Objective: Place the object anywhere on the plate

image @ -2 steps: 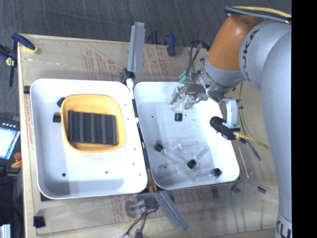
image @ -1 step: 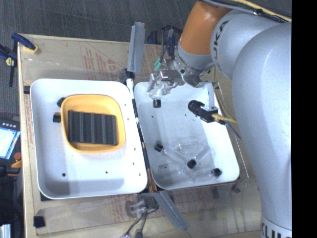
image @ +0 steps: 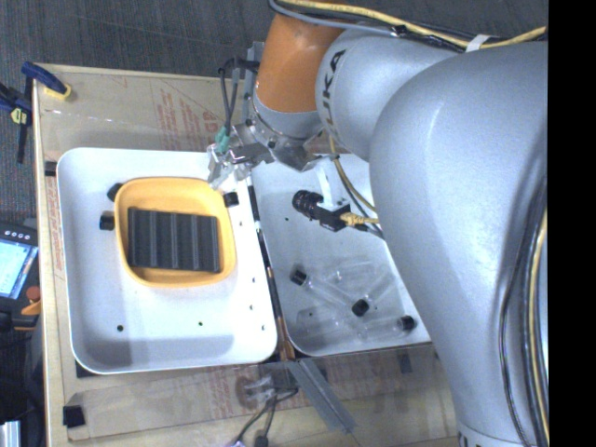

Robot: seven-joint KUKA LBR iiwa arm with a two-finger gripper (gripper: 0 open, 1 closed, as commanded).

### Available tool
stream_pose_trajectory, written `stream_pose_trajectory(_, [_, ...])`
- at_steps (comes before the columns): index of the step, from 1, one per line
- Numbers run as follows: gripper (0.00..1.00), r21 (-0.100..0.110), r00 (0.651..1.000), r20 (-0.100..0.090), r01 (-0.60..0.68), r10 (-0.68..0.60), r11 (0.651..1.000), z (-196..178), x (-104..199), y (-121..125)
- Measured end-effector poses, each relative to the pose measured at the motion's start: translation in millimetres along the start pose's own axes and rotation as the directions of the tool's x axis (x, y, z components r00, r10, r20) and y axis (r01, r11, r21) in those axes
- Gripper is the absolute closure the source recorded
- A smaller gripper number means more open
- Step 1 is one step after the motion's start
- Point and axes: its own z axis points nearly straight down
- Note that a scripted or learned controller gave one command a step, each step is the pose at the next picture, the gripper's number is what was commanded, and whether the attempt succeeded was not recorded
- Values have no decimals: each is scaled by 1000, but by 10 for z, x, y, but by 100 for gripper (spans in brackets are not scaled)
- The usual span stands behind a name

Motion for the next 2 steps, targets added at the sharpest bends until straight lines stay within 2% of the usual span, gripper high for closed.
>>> stream_pose_trajectory(1, [0, 0, 1000, 0, 0, 0, 1000, -2, -2, 0])
stream_pose_trajectory(2, [0, -5, 997, 1, -73, 73, 997, -934, 474, -378])
